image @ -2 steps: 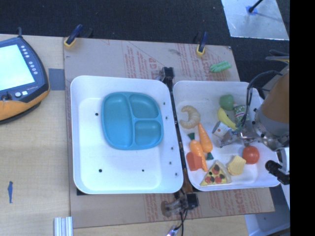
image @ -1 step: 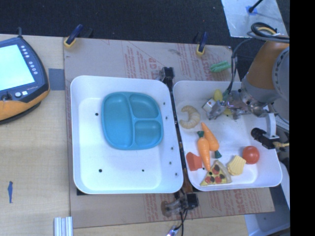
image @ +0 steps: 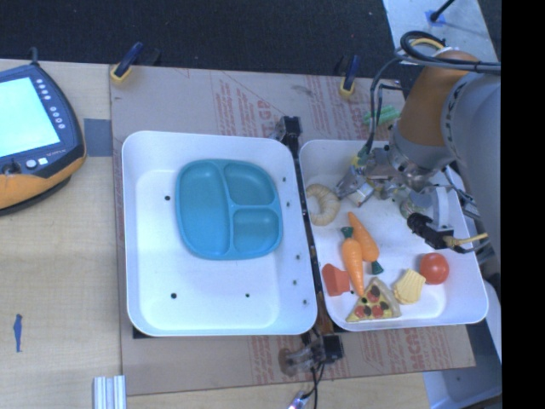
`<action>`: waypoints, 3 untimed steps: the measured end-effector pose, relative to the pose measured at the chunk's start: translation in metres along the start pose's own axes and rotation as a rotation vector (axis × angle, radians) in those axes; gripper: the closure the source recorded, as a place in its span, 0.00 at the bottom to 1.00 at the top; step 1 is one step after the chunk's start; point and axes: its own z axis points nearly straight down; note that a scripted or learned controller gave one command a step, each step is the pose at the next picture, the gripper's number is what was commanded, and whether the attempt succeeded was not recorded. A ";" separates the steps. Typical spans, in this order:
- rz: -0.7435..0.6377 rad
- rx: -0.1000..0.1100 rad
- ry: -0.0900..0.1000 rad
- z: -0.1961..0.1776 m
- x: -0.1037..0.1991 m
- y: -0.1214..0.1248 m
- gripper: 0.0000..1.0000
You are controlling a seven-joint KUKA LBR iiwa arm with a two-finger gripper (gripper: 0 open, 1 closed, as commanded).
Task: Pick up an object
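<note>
My gripper (image: 356, 186) hangs low over the upper part of the right bin (image: 456, 312), just right of a beige ring-shaped bagel (image: 323, 204). Below it lie two orange carrots (image: 358, 247), a red piece (image: 334, 279), a pizza slice (image: 373, 302), a yellow cheese wedge (image: 410, 286) and a red tomato (image: 433, 267). Nothing shows between the fingers, and the wrist hides how they stand.
The left bin (image: 153, 305) holds a blue divided plate (image: 228, 209). A teach pendant (image: 34, 139) lies at the bench's left edge. Clamps sit at the cardboard's top edge (image: 126, 62) and between the bins (image: 290, 129).
</note>
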 end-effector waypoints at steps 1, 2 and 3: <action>0.001 -0.001 0.000 0.000 0.023 0.006 0.00; 0.003 0.003 0.000 0.001 0.028 -0.024 0.00; 0.000 0.003 -0.001 0.001 0.033 -0.066 0.00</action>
